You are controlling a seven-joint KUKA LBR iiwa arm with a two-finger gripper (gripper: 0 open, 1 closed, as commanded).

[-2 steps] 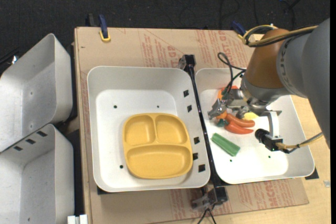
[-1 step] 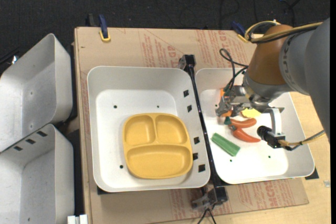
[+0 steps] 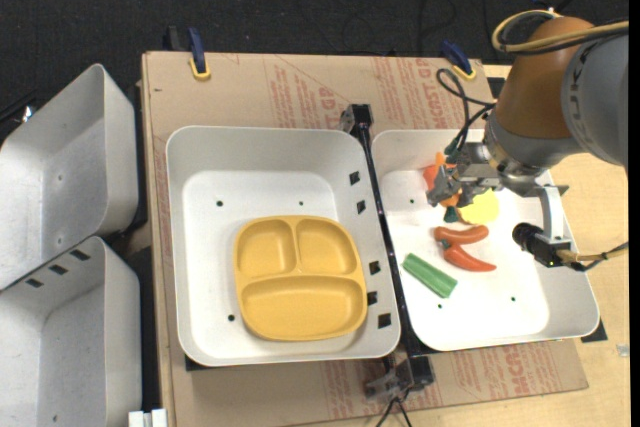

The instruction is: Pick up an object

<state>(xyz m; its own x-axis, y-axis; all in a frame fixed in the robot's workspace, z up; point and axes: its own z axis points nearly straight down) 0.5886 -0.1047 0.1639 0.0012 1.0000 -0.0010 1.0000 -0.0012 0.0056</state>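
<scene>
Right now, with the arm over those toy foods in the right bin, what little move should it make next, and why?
Probably a short drop straight down. The gripper hangs over the right bin, above a small cluster, an orange piece and a yellow piece. Nothing is visibly held, and the red pepper and green block lie farther off, so the cluster is the nearest target.

Yellow tray, green block, two red-orange peppers, white bins

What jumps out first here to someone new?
The yellow divided plate lying alone in the left bin. Then the grey and orange arm reaching over the right bin, its gripper low above a cluster of small toy foods: red peppers, a green piece.
</scene>
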